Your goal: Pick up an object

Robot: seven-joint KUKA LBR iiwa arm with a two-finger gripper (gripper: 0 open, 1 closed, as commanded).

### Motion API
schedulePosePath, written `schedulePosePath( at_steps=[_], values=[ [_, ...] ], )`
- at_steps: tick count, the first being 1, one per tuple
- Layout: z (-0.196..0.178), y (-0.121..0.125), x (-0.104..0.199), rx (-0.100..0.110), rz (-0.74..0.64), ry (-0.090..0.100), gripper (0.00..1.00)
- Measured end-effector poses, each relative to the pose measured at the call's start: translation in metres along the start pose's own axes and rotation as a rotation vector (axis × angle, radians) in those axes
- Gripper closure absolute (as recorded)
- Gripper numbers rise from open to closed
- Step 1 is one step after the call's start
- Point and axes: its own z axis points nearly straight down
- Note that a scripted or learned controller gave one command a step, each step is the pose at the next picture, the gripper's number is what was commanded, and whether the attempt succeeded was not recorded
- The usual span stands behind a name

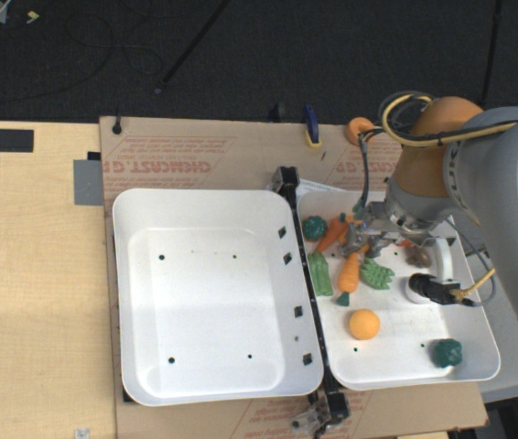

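We see the arm (pixel 460 167) reaching in from the right, wrist down over the right bin (pixel 479 359). The end effector (pixel 375 236) sits low among the cluster of toys at the bin's upper left; we can't tell how far it's open or whether it has anything, since the wrist body blocks the tips.

Right bin contents as we read them:
- orange carrot (pixel 349 273), tilted, just below the end effector, touching or nearly touching a green leafy piece (pixel 377 275) on its right
- second orange carrot (pixel 332 234), to the end effector's left
- teal round thing (pixel 314 228) near the bin's left wall, just beside that carrot
- green long piece (pixel 319 274) lying along the left wall
- orange ball (pixel 363 324), alone, mid-bin, below the carrot
- dark teal lump (pixel 446 352) at the lower right corner, well apart from the rest

Left bin (pixel 140 245) sits beside it on the table (pixel 30 273); both rest on a cardboard sheet (pixel 195 158).
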Motion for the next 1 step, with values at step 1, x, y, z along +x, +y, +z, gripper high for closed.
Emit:
schedulePosePath(
  at_steps=[1],
  values=[
    [-0.0978,0.0139,0.0973,-0.031,-0.009,0.0,1.0]
  ],
)
